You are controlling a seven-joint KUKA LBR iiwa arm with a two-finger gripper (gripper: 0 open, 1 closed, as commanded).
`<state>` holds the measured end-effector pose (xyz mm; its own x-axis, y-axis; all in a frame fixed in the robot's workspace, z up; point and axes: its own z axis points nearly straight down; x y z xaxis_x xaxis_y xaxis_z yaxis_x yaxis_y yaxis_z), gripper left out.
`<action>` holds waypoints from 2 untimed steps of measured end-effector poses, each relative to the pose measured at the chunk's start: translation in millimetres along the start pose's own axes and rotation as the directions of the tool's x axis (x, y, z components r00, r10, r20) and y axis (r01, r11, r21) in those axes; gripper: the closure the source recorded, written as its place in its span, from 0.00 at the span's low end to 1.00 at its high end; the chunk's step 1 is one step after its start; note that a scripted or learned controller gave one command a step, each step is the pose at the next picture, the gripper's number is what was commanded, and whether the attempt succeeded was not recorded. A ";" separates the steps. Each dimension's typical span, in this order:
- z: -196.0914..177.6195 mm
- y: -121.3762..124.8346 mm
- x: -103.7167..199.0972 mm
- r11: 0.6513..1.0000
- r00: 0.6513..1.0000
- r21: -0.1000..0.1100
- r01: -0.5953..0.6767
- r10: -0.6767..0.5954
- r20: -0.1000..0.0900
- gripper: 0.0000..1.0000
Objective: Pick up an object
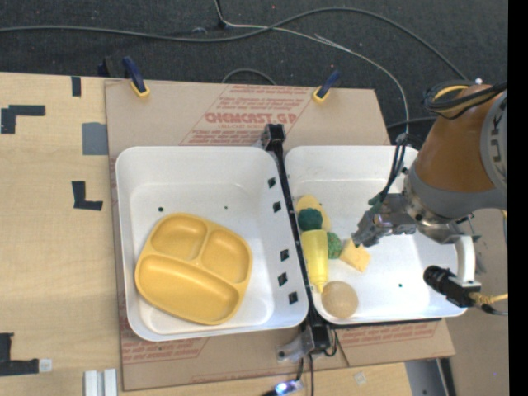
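I see hand [369, 230] low over right bin [388, 299], beside cheese wedge [357, 258] | grip state: cannot tell | toys crowd divider, hence side approach.

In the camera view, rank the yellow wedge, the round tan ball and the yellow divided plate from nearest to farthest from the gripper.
From the gripper:
1. yellow wedge, just below it in the right bin.
2. round tan ball, farther toward the right bin's front edge.
3. yellow divided plate, across the divider in the left bin.
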<state>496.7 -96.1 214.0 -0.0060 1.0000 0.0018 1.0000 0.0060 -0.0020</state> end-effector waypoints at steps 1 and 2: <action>9.0 14.3 56.5 1.000 1.000 0.000 0.001 -0.001 0.000 1.00; -3.6 22.9 109.0 1.000 1.000 -0.001 0.001 -0.001 0.000 1.00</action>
<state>518.9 13.1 217.7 -0.0065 1.0000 0.0018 1.0000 0.0065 -0.0012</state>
